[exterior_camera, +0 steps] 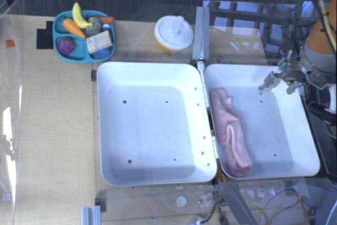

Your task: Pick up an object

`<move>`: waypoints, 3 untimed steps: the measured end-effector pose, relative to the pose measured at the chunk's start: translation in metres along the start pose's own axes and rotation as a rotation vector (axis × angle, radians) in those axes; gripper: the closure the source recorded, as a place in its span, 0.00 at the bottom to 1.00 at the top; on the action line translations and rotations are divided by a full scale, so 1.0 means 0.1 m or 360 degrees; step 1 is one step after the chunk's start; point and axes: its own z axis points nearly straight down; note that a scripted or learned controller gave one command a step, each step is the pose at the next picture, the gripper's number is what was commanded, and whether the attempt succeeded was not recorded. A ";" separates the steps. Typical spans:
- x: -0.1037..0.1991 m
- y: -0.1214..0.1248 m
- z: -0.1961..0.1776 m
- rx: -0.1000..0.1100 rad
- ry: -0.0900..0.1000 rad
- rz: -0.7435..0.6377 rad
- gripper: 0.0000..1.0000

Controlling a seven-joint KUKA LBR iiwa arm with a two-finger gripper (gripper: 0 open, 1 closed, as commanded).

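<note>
A pink rolled cloth [230,133] lies along the left side of the right bin [284,129], reaching from its upper left down to its near edge. My gripper [279,83] hovers over the far right part of that bin, well to the right of the cloth and apart from it. Its fingers [267,84] are spread and nothing sits between them.
The left bin [152,124] stands beside the right one. A blue tray [81,37] of toy food sits at the back left, and a white lidded cup [174,32] behind the bins. A metal frame [253,18] rises at the back right.
</note>
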 end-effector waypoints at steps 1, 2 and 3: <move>0.56 0.02 1.01 -0.0004 0.0000 0.0016 0.00; 0.75 -0.36 1.05 -0.0020 -0.0004 -0.0196 0.00; 0.23 -0.46 -0.04 -0.0006 -0.0002 -0.0167 0.00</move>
